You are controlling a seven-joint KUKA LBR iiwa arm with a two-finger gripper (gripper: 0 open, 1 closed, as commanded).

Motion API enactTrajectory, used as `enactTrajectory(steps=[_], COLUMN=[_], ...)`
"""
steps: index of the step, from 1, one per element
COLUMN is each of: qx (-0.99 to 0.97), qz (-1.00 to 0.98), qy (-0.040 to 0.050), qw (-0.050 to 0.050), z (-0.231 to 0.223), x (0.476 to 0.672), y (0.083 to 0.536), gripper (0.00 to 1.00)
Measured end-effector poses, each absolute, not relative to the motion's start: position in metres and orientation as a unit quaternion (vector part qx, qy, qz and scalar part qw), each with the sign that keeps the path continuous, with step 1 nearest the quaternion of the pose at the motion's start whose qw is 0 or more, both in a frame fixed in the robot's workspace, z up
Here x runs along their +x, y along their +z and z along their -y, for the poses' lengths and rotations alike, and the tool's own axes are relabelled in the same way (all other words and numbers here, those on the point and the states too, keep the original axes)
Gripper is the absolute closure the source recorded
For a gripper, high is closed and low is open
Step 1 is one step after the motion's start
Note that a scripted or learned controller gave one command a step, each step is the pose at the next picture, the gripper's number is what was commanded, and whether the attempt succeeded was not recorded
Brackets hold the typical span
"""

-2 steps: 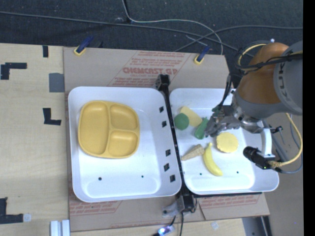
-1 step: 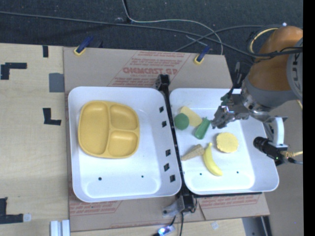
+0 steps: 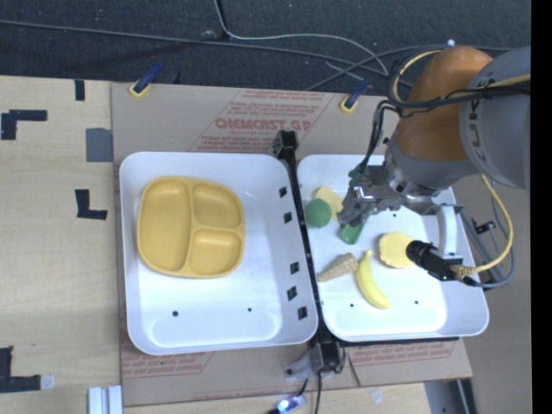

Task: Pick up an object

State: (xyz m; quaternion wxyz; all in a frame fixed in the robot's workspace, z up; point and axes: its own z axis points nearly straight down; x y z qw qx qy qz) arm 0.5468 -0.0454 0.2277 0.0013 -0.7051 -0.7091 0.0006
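Probably a robotics lab: taped bench (image 3: 52, 231), cables (image 3: 285, 46).

Right bin's (image 3: 448, 322) front corner lies open beyond the banana (image 3: 373, 283).

A grey arm (image 3: 492, 128) is seen with an orange band (image 3: 440, 102); yellow and black cables (image 3: 496, 231) are looped alongside.

- On the flat brown cardboard sheet (image 3: 226, 121) lying under the two white bins, I read red printed lettering that looks like "CHEMCAST GP", running at a slant just above the gap between the bins.
- More red print sits around that word on the same sheet, too small and faint for me to read.
- Along the sheet's lower edge, below the bins, I see further red print, unreadable from here.
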Motion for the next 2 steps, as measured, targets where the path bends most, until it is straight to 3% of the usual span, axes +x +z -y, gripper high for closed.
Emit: enactTrajectory(steps=[2], qx=[-0.704], qz=[0.710], qy=[-0.0002], qw=[0.001], z=[-0.065], x=[0.570], y=[0.243], gripper=[1.00])
